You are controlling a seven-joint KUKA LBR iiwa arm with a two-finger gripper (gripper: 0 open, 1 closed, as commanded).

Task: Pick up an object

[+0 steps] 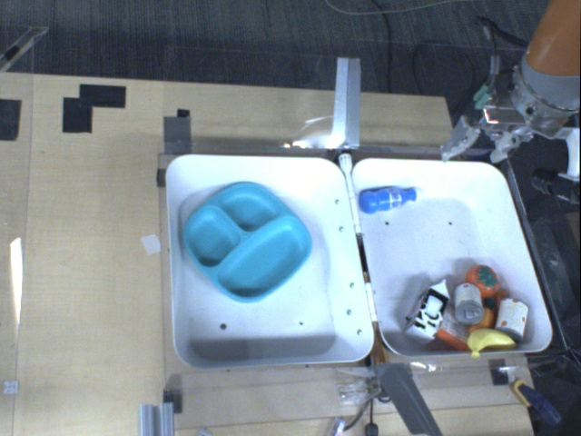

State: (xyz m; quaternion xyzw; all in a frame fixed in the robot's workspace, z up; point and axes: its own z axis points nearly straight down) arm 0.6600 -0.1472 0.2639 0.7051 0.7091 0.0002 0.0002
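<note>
My gripper hangs above the far right rim of the right bin, fingers spread open with nothing between them. A blue bottle lies on its side at that bin's far left, well to the left of the gripper and nearer the camera. In the bin's near right corner lies a pile: a black-and-white carton, a grey can, an orange item, a white cylinder and a yellow banana.
A blue divided plate lies in the left bin. A metal post stands behind the divider between the bins. Cables run across the dark floor at the back.
</note>
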